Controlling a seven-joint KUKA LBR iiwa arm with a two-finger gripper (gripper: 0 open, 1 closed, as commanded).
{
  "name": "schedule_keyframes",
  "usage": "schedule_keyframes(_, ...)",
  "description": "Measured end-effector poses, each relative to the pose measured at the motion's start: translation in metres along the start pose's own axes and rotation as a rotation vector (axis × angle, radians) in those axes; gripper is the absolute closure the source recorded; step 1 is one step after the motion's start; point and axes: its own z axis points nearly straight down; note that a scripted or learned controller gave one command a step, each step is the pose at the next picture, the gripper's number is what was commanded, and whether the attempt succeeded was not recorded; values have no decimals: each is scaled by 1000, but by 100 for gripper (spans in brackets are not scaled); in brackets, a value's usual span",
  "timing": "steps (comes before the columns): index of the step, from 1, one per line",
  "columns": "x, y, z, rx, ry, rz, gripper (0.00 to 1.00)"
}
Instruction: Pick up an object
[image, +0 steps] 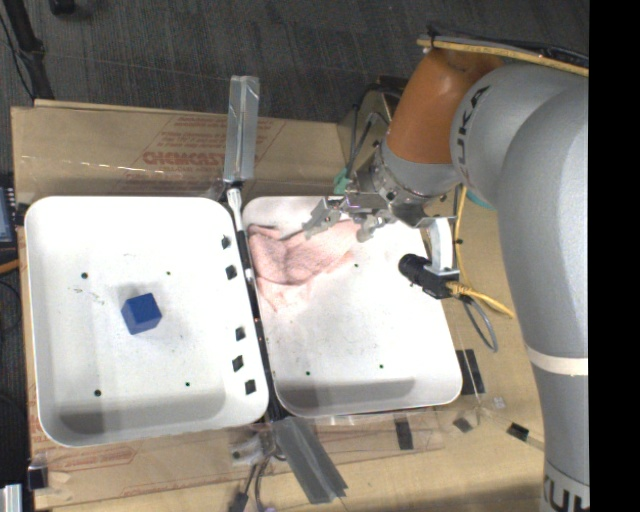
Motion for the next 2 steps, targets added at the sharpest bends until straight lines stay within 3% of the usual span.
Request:
schedule_keyframes(1, -44, 40, 126, -7, -1, -161, 0)
schedule_keyframes(2, -78, 40, 124, -8, -3, -233, 0)
